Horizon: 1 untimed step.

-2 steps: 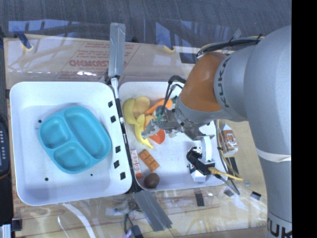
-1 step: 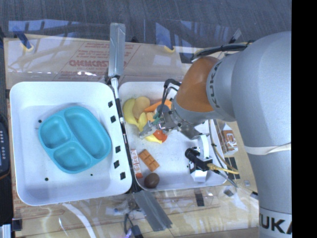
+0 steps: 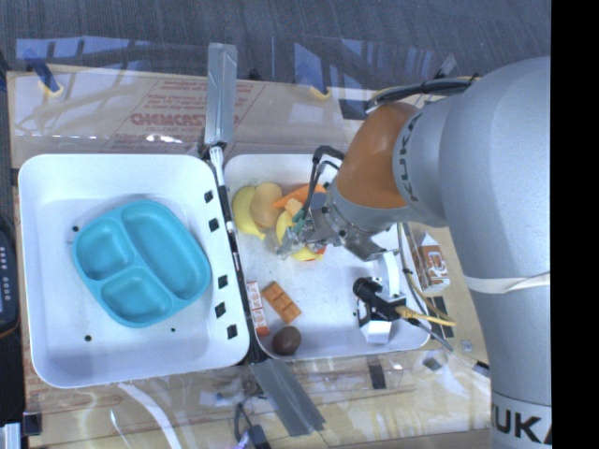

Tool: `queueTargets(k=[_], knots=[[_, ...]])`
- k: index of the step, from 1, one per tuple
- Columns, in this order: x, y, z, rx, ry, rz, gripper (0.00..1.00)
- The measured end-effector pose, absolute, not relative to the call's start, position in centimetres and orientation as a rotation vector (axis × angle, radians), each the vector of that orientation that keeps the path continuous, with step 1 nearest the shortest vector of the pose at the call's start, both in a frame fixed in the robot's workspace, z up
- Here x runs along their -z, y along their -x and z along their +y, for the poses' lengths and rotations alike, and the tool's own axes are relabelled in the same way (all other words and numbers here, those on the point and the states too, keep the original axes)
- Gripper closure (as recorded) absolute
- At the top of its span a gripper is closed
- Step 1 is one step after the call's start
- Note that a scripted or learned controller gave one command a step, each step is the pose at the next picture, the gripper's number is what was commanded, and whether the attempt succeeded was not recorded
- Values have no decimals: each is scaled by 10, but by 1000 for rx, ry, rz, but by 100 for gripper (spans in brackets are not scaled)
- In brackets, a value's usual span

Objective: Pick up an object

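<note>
Camera view: the gripper (image 3: 298, 235) sits low in the toy fruit (image 3: 245, 211) at their bin's (image 3: 328, 297) ten o'clock, likely seeking a grasp; its closure cannot be told.

Right bin (image 3: 323, 293): yellow fruit (image 3: 246, 210) is crowding the upper-left corner, brown block (image 3: 278, 299) and dark ball (image 3: 286, 340) are lining the left wall, arm (image 3: 449, 157) is overhanging the right; mid-floor is lying open.

A curved yellow plastic banana (image 3: 244, 211) is seen lying flat just left of the gripper (image 3: 298, 236), touching a pale orange round fruit (image 3: 268, 197).
</note>
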State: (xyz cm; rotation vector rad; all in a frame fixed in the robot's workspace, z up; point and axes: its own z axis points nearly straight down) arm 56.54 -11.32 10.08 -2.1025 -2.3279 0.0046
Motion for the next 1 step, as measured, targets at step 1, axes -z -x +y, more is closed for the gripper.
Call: queueTargets(k=[1], knots=[[-195,-594,-36,8,2106,-2334,100]])
